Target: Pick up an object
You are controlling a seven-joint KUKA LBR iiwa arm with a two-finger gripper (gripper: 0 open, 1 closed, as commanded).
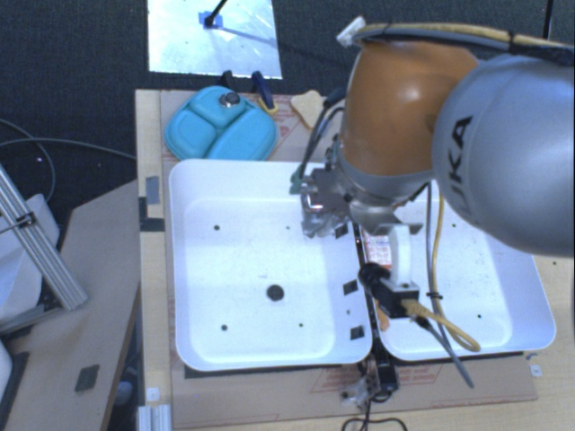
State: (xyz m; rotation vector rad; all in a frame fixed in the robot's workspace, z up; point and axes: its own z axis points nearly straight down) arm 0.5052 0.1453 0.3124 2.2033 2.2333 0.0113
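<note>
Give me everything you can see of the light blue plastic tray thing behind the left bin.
The light blue moulded plastic tray lies flat on the brown bench surface, just beyond the far rim of the left white bin, and seems to touch or slightly overlap that rim. It is rounded, with raised ridges splitting it into compartments. A small grey, metal-looking round piece sits near its far edge. A dark blue clip-like item lies at its far right corner. It sits apart from the arm.

Bright, even light; perhaps slightly soft
</note>
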